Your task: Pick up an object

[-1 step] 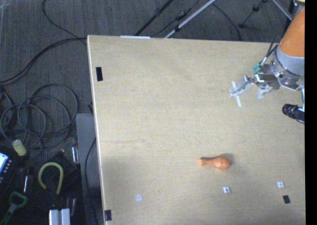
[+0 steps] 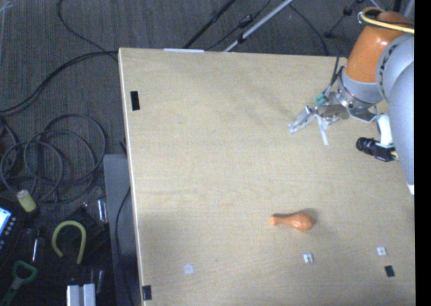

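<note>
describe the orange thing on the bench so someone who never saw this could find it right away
Start from the big tan bench top and look toward its near edge, right of centre, nearer the camera than the gripper. There lies a small orange pear-shaped object, its narrow neck pointing left. It is the bench's one rounded, coloured thing; the marks nearby are tiny flat squares.

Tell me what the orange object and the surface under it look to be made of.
Orange object: probably rubber or soft plastic, with a smooth, faintly glossy skin, bulb-shaped with a narrow neck. Tabletop: looks like pale wood or laminate board, matte, with an even tan tone and faint grain.
</note>
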You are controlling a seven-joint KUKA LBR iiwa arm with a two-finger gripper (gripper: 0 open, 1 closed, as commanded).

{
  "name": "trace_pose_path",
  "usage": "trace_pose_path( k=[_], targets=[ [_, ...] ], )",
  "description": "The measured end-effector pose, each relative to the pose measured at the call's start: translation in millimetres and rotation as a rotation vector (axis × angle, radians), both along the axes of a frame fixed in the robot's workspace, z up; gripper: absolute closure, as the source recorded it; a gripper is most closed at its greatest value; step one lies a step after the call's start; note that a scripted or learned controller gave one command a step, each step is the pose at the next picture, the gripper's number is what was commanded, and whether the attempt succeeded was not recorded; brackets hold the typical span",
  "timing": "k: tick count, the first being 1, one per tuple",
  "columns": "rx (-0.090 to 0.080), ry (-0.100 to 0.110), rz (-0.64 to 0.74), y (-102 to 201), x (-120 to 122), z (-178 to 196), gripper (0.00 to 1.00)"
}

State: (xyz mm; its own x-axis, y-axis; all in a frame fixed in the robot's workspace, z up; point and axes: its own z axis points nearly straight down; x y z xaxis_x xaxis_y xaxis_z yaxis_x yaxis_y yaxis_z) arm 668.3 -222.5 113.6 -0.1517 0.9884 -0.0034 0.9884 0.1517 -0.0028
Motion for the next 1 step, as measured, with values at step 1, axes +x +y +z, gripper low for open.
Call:
trace_pose_path(
  k=[1],
  targets=[
    [0.001,-0.001,0.163,0.9,0.8,-11.8,0.00]
  ],
)
